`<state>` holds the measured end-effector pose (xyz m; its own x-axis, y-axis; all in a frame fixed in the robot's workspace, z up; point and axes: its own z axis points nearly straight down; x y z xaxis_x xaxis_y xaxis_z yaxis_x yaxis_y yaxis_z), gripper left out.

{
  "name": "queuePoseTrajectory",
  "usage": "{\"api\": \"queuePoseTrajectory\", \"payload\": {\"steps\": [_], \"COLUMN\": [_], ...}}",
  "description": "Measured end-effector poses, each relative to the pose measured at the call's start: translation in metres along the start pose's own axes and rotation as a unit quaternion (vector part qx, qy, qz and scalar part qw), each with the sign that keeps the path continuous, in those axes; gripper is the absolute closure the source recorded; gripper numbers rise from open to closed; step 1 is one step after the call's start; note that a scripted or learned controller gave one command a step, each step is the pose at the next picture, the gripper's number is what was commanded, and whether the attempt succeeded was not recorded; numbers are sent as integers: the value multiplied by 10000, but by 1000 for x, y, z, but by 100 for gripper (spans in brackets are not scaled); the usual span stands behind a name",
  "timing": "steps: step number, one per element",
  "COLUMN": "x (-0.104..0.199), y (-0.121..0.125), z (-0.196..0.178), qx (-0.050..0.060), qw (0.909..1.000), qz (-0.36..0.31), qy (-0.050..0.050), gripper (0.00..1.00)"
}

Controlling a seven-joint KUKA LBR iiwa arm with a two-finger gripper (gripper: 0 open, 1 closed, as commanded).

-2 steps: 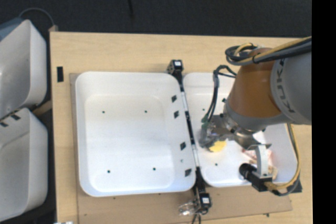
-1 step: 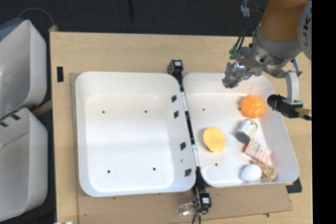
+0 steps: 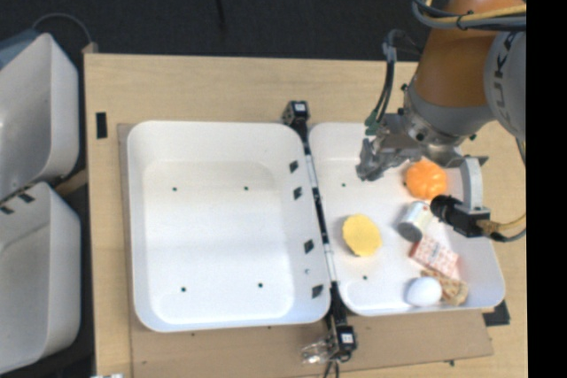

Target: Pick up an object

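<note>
You have a wooden surface [image 3: 106,190] carrying two white bins: the left bin [image 3: 213,221] and the right bin [image 3: 354,288], where every candidate lies. The arm [image 3: 456,57] hangs over the right bin's far part, with its end effector [image 3: 376,162] low near the bin floor; whether it is clenched or released you cannot tell from here, and nothing shows held in it. Just beside it, toward the arm's side, sits an orange ball [image 3: 426,180], probably light, rounded and prone to rolling, so take it across its middle. Nearer the front lies a yellow disc [image 3: 361,235], likely soft, then a red-patterned packet [image 3: 436,256], and a small white ball [image 3: 423,291] at the front edge.
</note>
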<state>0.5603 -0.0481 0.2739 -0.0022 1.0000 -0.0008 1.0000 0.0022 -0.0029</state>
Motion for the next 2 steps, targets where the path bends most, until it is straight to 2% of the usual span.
{"api": "queuePoseTrajectory", "payload": {"steps": [1,2], "x": [10,-37], "y": [-72,-72], "z": [-46,80], "qx": [-23,33], "qw": [10000,10000], "qz": [-5,38], "qy": [9,-1], "gripper": [100,100]}}
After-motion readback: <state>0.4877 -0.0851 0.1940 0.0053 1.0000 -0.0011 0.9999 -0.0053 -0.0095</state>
